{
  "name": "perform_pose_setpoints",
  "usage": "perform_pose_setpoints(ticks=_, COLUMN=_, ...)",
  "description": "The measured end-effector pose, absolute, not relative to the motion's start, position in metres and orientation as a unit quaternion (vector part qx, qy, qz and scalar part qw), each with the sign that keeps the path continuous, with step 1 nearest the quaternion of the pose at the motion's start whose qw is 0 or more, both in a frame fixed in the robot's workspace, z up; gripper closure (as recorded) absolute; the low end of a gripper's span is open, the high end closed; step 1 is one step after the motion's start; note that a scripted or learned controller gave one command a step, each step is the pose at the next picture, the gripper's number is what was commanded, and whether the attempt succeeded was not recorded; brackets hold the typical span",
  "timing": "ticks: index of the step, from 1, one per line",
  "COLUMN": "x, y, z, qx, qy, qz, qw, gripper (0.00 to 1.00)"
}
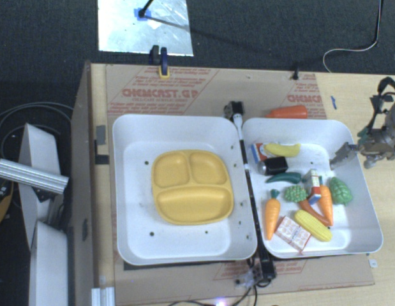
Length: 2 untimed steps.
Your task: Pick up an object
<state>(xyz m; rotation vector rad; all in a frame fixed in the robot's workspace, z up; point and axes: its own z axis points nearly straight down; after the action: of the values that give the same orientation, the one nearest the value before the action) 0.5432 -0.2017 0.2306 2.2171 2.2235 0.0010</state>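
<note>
Right bin — toy carrots, corn, banana, broccoli piled inside. Left bin — yellow divided plate. Gripper at right bin's far-right rim — grip state unclear, nothing visibly held.

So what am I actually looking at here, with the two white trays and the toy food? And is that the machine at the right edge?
One camera looks down at a slant on a bench with two shallow white bins. The left bin holds a yellow divided plate. The right bin holds toy food: two carrots, a banana, a corn cob, green vegetables, and a small patterned box. An orange piece lies outside, behind that bin. The dark metal shape at the right edge is the robot arm's gripper, reaching in over the right bin's rim. Its job is to pick something up. It is too blurred to tell how its jaws stand, and nothing is seen held.
</note>
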Motion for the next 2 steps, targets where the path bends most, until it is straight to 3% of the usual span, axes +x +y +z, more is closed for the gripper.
perform_pose_setpoints(ticks=1, x=0.536, y=-0.133, z=0.098, qx=0.706, qy=0.708, qz=-0.0003, qw=-0.001, gripper=0.00)
perform_pose_setpoints(ticks=2, x=0.621, y=-0.103, z=0.091, qx=0.706, qy=0.709, qz=0.0046, qw=0.008, gripper=0.00)
